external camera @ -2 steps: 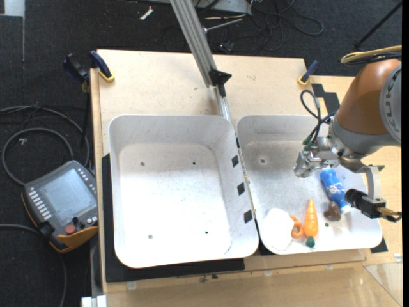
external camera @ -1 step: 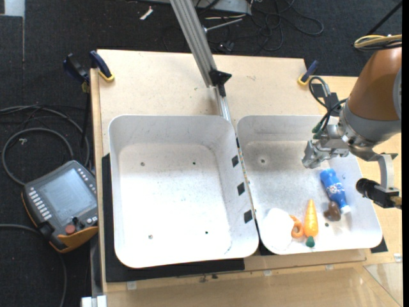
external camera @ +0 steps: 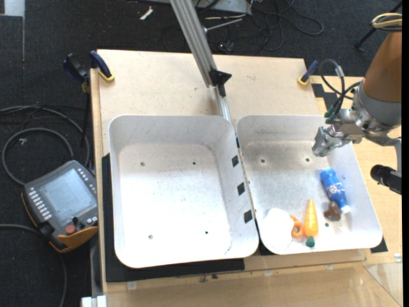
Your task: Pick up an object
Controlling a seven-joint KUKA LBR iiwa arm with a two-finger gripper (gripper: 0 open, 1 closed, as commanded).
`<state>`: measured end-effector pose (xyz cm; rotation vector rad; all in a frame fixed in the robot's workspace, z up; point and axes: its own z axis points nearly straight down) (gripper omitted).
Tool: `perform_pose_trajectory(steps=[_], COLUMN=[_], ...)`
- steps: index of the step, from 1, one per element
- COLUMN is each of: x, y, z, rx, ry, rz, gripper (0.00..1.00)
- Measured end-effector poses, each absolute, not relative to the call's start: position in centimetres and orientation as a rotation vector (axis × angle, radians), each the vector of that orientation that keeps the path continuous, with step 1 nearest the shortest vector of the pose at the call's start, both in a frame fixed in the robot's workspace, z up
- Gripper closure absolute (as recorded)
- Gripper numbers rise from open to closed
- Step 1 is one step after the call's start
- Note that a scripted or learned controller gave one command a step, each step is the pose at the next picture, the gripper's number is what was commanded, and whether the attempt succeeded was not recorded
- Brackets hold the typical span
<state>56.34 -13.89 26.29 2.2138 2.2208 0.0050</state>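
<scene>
Camera view, from above: whether the gripper [external camera: 321, 144] is spread or closed cannot be told at this size; nothing shows between its tips. It hangs over the right bin [external camera: 281, 130], above the bin's far right part. Behind it the arm [external camera: 383, 75] slants in from the right. Nearer than the gripper lies a blue bottle [external camera: 334, 188]; beside that, an orange carrot toy [external camera: 310, 219] and a white disc [external camera: 277, 228].
</scene>
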Motion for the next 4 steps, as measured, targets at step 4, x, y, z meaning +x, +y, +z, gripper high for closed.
perform_pose_trajectory(steps=[4], x=[56.7], y=[6.9], z=[23.3], rx=[2.212], ry=[2.232], rz=[0.002], gripper=[1.0])
